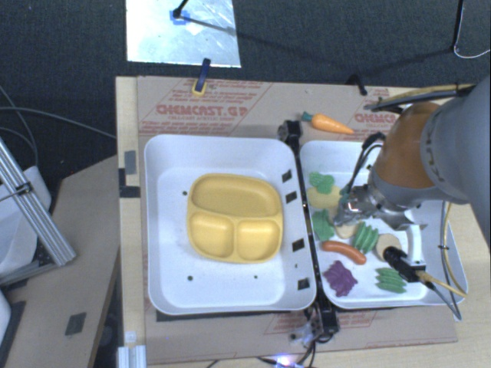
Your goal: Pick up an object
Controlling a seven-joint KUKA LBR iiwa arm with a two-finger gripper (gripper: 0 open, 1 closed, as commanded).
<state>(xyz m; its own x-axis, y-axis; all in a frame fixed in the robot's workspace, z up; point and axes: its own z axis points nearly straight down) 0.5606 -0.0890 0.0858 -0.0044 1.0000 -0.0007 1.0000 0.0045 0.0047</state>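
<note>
Arm is reaching in from 3 o'clock, orange band sitting above the wrist, and it's hanging low over the right bin. Gripper is sitting over the pile of toy food near the bin's 9 o'clock side; can't tell from here how the pincer is set, or whether it's got anything

Right bin contents, clock positions taken from the gripper:
- green leafy piece at 11 o'clock, near
- pale yellow piece at 10 o'clock, just beside
- second green piece at 8 o'clock, just beside
- red-orange sausage at 6 o'clock, lying roughly level
- green ridged piece at 4 o'clock, just beside
- purple grape bunch at 6 o'clock, past the sausage
- green pea pod at 5 o'clock, near the bin's lower edge
- pale round piece at 4 o'clock, partly under a black part of the arm

Left bin is holding a yellow divided tray, one big compartment toward 12, two small ones toward 6

Toy carrot is lying outside the bins on the cardboard, at 12 o'clock of the right bin. Blue and yellow clip is sitting on the cardboard's 12 o'clock edge, silver sheet lying on the floor beyond it
</note>
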